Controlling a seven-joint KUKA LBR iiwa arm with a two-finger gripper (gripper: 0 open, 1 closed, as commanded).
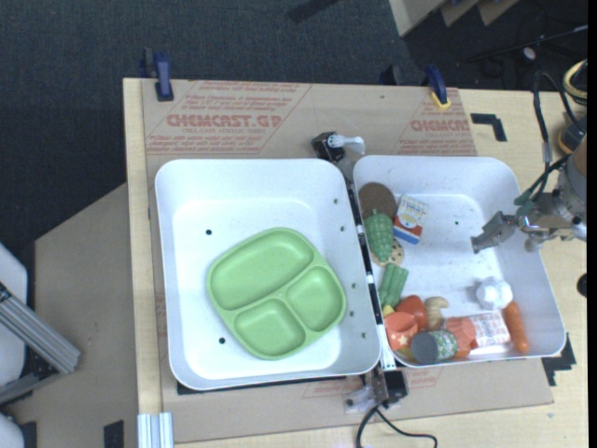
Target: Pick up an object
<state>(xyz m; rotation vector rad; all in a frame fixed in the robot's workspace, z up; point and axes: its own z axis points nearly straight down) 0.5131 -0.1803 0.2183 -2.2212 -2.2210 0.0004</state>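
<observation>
Objects for picking lie crowded along the left wall and near edge of the right bin (466, 180): a green corn cob (380, 235), a green pod (392, 286), an orange carrot (516, 327), a white ball (492, 294) and a labelled packet (480, 332) among them. Above that bin's right side hangs the end effector (492, 232), apart from all of them; whether its fingers are spread or closed cannot be told. A green divided plate (275, 292) sits in the left bin (187, 194) on the desk (224, 119).
</observation>
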